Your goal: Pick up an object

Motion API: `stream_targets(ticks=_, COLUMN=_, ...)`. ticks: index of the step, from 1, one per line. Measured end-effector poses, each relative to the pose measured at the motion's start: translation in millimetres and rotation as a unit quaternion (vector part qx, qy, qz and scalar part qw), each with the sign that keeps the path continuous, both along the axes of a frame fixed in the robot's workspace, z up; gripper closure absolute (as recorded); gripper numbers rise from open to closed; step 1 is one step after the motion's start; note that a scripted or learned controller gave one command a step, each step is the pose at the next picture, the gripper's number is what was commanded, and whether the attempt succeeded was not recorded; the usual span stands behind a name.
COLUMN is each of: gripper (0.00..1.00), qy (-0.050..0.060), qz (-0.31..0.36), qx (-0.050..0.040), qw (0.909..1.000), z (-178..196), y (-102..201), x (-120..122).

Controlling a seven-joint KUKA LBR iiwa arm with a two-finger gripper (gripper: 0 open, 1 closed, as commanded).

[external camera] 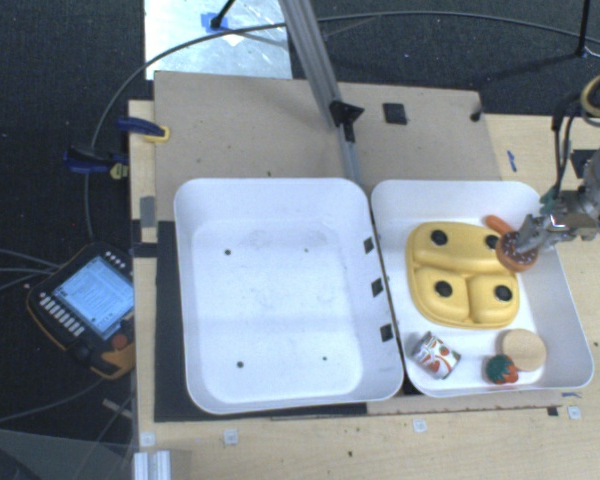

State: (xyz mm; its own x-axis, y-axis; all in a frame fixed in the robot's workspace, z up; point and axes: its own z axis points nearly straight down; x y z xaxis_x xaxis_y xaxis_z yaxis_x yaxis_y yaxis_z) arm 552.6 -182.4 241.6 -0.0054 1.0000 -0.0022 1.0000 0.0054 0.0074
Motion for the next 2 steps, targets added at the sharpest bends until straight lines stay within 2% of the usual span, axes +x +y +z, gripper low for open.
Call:
stream_targets(ticks=1, gripper=1.0, qy=0.003, qz=0.002, qx=0.0019, qw=1.0, z=-6, y=57, x=-7)
stream_targets(ticks=2, gripper=1.0, qy=0.003, qz=0.003, qx=0.002, qw=1.0, z=1, y=114, x=1)
